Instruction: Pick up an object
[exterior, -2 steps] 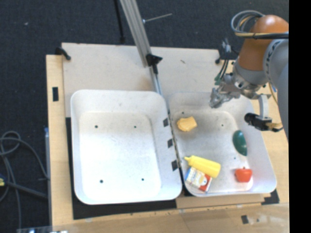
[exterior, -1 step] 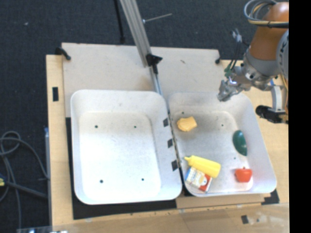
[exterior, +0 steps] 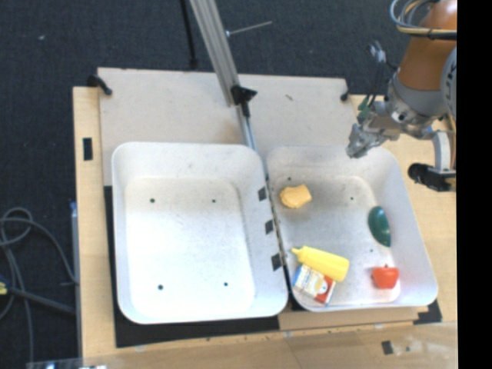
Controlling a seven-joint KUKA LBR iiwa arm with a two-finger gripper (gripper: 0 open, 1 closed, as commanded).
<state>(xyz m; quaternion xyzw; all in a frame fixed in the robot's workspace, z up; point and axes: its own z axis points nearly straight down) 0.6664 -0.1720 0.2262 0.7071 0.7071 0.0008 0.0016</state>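
The right bin (exterior: 407, 198) holds several small objects. A pale yellow lump (exterior: 295, 197) lies near its left wall. A dark green oval piece (exterior: 380, 224) rests by the right wall. At the front lie a yellow bottle with a printed label (exterior: 320, 267) and a small red-orange object (exterior: 385, 277). My gripper (exterior: 357, 146) hangs over the bin's back edge, apart from all of these, with nothing seen in it.
The left bin (exterior: 131, 167) sits beside the right one. A slanted metal rail (exterior: 219, 48) runs from the top down to the seam between the bins. Cables lie on the dark floor at the left.
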